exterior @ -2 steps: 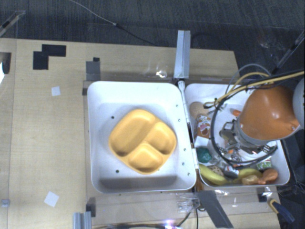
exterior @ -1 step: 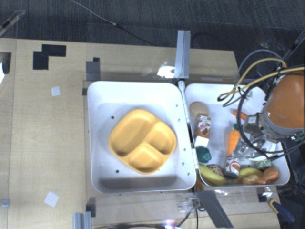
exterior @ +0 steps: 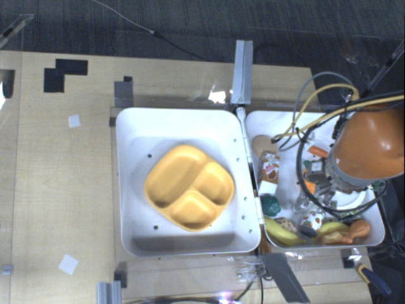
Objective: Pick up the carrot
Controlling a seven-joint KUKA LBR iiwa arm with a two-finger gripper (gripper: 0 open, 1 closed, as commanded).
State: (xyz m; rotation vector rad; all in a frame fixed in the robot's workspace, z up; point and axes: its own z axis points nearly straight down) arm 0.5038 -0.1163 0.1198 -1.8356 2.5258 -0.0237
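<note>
1. The arm (exterior: 370, 145) hangs over the right bin (exterior: 378, 233); its claw is hidden beneath it, so its state cannot be told.
2. The carrot (exterior: 317, 151) (a small orange piece) lies in that bin beside the arm, apparently ungrasped.
3. Grasping and lifting remain.
</note>
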